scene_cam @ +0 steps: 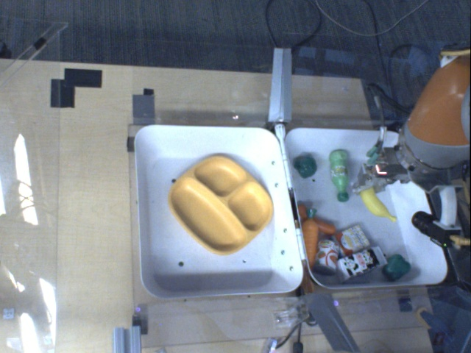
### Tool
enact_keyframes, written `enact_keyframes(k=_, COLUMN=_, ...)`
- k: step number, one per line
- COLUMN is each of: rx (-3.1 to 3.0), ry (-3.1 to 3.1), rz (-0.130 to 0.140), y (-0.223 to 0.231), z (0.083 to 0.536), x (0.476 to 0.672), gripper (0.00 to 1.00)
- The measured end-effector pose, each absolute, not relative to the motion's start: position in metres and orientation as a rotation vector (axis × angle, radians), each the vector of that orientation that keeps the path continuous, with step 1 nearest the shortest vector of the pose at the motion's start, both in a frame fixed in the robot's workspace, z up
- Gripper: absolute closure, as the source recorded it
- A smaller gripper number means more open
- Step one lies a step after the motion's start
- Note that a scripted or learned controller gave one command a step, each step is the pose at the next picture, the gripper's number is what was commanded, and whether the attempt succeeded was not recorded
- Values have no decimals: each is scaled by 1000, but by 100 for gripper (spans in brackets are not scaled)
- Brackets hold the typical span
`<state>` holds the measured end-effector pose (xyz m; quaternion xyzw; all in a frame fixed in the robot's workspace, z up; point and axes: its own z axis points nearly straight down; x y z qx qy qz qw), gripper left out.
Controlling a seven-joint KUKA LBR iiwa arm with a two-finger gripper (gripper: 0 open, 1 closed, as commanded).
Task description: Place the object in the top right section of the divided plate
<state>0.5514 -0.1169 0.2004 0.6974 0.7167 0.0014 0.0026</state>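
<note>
You see the yellow banana (377, 204) under the end effector (374, 176), whose finger state you can't tell; green bottle (339, 173) beside it.

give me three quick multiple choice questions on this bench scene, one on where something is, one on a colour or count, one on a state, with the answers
1. Where does the divided plate sit?
A. in the left bin
B. in the right bin
C. on the bare bench

2. What colour is the bottle?
A. red
B. green
C. blue

3. What lies in the divided plate's sections?
A. a carrot
B. a banana
C. nothing

Answers:
1. A, the yellow plate rests inside the left bin.
2. B, the bottle in the right bin is green.
3. C, all three sections show bare; the carrot and banana lie in the right bin, the banana just below the gripper.
</note>
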Motion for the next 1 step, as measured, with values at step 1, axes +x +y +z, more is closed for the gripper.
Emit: enact_keyframes(k=1, rx=2350, ry=2082, rz=4, y=-51, z=216, x=518, gripper=100)
